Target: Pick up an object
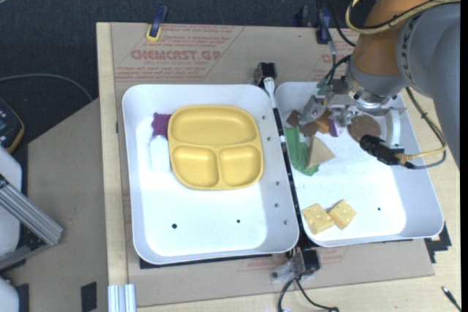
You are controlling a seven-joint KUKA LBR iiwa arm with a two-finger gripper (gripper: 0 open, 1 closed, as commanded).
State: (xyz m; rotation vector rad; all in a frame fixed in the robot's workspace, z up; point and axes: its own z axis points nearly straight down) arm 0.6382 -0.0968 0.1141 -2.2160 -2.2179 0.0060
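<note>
Beside the divider, green strip (298,150) lies lengthwise, front-to-back.

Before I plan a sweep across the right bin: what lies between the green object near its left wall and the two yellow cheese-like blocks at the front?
In the camera view, bare white bin floor separates the green object from the yellow blocks.

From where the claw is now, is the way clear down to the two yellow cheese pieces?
Probably yes: the cheese pieces lie uncovered near the right bin's front wall, apart from the clutter under the claw.
</note>
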